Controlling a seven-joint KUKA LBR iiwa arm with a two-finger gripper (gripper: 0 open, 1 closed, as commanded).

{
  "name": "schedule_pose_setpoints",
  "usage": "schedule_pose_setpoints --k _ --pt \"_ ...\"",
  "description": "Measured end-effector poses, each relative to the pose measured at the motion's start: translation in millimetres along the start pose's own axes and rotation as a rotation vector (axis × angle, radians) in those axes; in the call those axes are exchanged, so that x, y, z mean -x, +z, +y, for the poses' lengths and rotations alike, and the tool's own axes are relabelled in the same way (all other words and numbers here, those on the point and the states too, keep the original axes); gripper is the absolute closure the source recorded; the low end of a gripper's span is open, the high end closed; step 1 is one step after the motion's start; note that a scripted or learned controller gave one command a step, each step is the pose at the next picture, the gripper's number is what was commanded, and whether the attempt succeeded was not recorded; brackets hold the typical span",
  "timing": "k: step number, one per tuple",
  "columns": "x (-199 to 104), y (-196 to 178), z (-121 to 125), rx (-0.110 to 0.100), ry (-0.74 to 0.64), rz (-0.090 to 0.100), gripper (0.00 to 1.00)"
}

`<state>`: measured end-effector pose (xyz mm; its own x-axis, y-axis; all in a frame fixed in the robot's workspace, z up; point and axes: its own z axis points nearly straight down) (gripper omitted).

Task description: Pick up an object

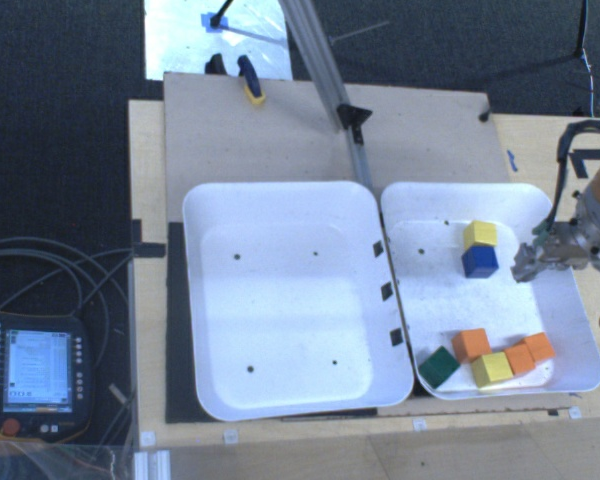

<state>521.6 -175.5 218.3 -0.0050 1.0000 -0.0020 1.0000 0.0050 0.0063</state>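
Approach step, nothing grasped. Hand (pixel 528 264) hovered at 3 o'clock of right bin (pixel 570 313); finger state impossible to tell. Blue cube (pixel 479 261) just at 9 o'clock of hand, yellow cube (pixel 480 234) touching at its 12. Next: likely shift toward 9, descend, close.

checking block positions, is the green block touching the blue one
No, the green block sits at the right bin's near corner, well apart from the blue block.
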Motion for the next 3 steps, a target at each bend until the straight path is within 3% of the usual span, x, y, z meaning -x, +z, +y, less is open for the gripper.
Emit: schedule_pose_setpoints --k 2,3 --pt "-102 -24 -20 -0.003 -0.007 0.004 1.00" --pt "-156 -16 -26 -0.005 -0.006 0.004 1.00"
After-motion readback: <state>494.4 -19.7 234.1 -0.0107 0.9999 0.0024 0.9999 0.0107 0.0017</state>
